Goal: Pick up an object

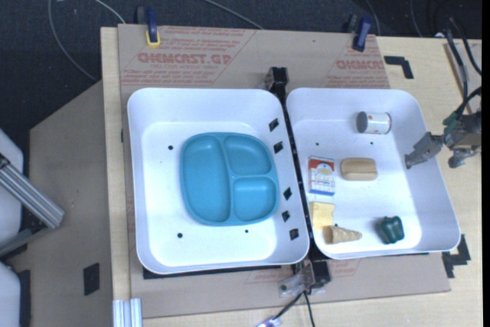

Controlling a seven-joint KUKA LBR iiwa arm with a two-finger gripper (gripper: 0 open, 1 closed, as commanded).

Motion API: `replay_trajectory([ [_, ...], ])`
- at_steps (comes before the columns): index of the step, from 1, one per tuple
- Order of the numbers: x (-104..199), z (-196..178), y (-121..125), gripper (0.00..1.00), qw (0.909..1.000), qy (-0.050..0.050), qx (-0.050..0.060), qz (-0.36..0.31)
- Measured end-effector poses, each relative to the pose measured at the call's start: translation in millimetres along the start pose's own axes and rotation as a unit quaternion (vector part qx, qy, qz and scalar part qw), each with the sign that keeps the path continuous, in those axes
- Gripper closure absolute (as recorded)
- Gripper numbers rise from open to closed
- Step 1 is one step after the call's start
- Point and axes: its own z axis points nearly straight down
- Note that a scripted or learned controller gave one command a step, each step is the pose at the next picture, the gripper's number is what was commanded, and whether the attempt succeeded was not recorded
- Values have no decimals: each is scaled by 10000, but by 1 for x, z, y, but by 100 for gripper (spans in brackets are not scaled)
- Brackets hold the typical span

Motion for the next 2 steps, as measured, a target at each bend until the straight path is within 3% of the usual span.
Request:
replay_trajectory([
  [1,1,-6,2,0,10000,-19,-63,-22],
  [2,9,41,8,0,10000,-6,-39,-25],
])
